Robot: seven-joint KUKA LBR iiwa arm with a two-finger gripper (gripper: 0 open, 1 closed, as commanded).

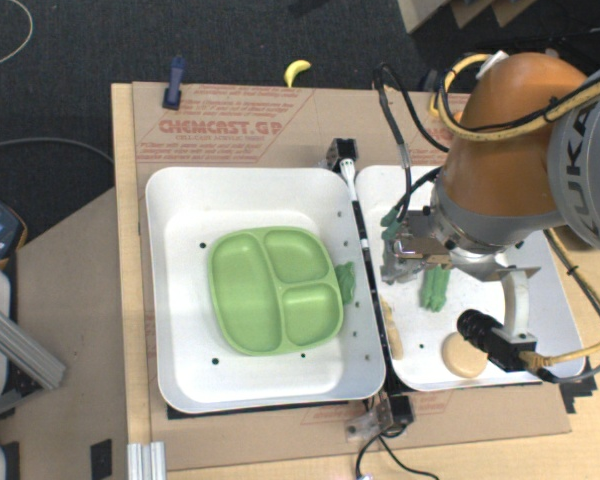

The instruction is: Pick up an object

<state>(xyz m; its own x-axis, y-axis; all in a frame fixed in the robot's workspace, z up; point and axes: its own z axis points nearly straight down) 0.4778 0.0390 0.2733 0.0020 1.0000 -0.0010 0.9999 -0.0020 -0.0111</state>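
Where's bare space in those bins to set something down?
In the left bin, bare floor lies along the far, left and near sides of the green divided plate. The right bin is crowded: the arm covers its middle, with a green piece and a tan disc there.

Arm [572, 183]: grey casing, black lettering; glossy orange band [505, 98] above wrist; silver metal wrist housing [462, 238]; black cables [392, 118] and yellow cable [461, 67] looped alongside.
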